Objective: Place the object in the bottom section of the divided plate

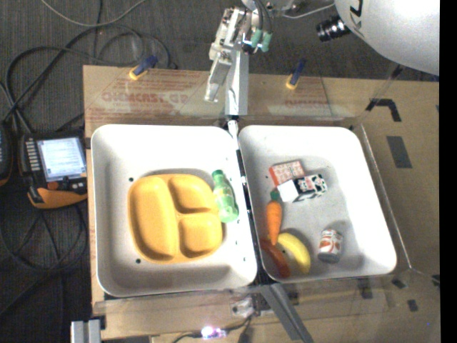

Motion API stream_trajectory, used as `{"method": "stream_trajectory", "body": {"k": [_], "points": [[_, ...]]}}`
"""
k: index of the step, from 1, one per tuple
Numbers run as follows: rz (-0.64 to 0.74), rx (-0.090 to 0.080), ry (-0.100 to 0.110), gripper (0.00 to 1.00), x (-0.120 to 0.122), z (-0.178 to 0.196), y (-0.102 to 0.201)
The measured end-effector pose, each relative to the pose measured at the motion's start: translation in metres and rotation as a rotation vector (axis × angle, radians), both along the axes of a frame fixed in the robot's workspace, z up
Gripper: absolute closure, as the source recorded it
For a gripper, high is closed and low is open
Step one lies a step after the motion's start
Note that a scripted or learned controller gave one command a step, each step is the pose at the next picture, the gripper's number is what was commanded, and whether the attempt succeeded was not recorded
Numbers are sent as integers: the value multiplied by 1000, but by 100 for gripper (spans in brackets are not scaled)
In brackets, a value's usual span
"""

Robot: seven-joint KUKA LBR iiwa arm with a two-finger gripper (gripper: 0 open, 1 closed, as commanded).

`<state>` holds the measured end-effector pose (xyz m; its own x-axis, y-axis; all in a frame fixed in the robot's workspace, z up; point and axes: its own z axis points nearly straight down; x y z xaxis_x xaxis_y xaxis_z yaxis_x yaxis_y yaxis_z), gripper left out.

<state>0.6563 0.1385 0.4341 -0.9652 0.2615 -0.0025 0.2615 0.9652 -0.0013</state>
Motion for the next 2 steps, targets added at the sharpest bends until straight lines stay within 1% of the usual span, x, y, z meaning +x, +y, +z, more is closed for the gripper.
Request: {"method": "stream_trajectory", "body": {"k": [1, 2], "points": [[2, 2, 0, 0, 0, 0, 1], [36, 0, -1, 0, 8, 0, 3]]}}
